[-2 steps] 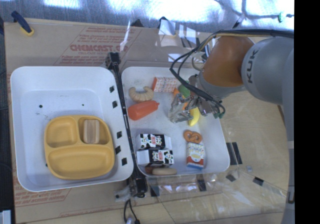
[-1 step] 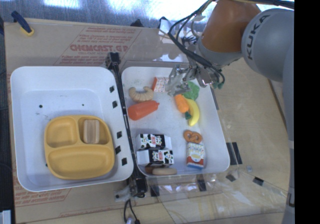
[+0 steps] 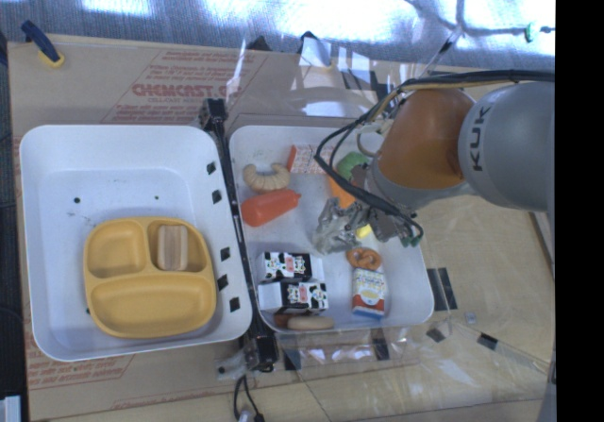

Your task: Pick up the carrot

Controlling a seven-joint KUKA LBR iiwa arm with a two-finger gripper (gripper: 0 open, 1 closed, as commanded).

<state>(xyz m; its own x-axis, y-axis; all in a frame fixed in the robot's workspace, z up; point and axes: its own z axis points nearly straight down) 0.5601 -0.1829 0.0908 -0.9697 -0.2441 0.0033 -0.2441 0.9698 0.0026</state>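
An orange carrot with a green top lies in the right bin, near its middle, partly hidden under the arm's wrist. My gripper hangs low over the bin floor just in front of the carrot, close to its orange end. A stubby red-orange vegetable lies to the left of the gripper, apart from it. Nothing can be seen held in the gripper.
The right bin also holds a curled pastry, a small red-white box, two cow-print cartons, a pretzel, a juice box and a sausage. A yellow divided plate sits in the left bin.
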